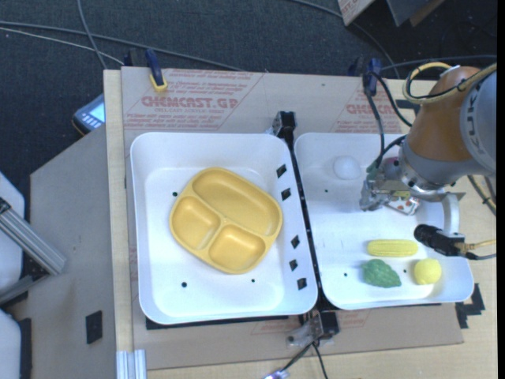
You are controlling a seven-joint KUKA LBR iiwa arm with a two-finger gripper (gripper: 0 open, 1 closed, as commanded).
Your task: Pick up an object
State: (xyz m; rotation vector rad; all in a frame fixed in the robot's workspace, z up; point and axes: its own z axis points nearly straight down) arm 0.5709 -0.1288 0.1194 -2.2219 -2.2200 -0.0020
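Yellow corn (392,248), green leafy piece (381,274) and lemon (427,272) sit loose along the right bin's (339,212) near edge. Gripper (380,198) is low mid-bin, above them; can't tell its state. You're still at approach: pick one target, descend squarely.

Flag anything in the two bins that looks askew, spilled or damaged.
Nothing looks spilled or damaged. The yellow divided plate sits rotated at an angle to the left bin. In the right bin, the corn cob, green piece and lemon lie apart.
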